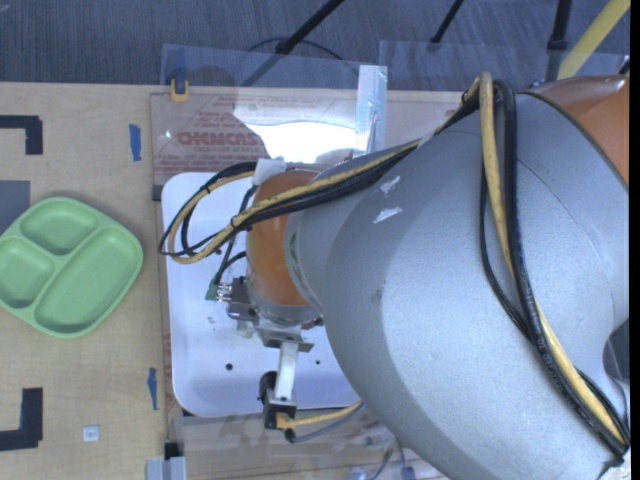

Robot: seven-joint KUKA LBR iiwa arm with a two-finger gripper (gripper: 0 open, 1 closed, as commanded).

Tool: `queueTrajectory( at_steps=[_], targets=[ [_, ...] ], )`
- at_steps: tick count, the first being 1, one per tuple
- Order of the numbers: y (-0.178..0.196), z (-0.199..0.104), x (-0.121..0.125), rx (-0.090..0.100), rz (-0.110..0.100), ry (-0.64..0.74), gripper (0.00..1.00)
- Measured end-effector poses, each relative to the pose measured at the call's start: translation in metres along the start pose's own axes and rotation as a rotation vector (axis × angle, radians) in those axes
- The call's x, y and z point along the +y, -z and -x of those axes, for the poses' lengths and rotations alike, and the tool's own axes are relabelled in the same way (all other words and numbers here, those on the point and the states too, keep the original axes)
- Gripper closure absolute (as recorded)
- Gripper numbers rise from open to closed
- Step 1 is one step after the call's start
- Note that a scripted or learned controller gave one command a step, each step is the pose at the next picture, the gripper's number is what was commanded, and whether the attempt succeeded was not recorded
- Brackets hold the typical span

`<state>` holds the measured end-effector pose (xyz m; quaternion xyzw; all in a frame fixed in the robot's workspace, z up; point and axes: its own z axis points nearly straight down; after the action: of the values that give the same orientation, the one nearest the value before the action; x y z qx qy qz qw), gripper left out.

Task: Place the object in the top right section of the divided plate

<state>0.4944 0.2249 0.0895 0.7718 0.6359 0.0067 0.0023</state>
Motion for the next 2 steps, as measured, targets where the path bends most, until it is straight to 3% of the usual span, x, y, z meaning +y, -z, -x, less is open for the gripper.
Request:
queueTrajectory(
  at_steps=[2],
  targets=[
    [0.0006, 0.002, -0.0088, 0.0, 0.003, 0.064, 1.0]
  ],
)
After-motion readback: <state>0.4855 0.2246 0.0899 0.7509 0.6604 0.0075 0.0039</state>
